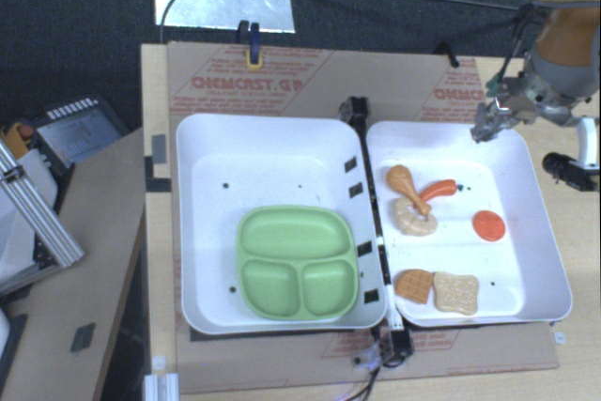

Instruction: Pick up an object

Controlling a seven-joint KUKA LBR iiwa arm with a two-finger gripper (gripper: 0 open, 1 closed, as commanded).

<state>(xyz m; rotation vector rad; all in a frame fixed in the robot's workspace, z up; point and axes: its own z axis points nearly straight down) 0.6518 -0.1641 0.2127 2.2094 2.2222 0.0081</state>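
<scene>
Gripper (486,129) sits at the far-right corner of the right bin (545,202), above the rim — we cannot tell its state from this view, and we see nothing carried. Nothing picked yet, so the whole task is left. Candidates all lie on the right bin floor: drumstick (406,183) touching a round cookie (413,219), red chili (438,190) beside them, orange disc (488,225) apart, cracker (413,285) and toast slice (455,292) touching at the near edge. Left bin (207,164) holds 1 green divided plate (296,260). We judge approach, descent, grasp and lift all pending.
</scene>
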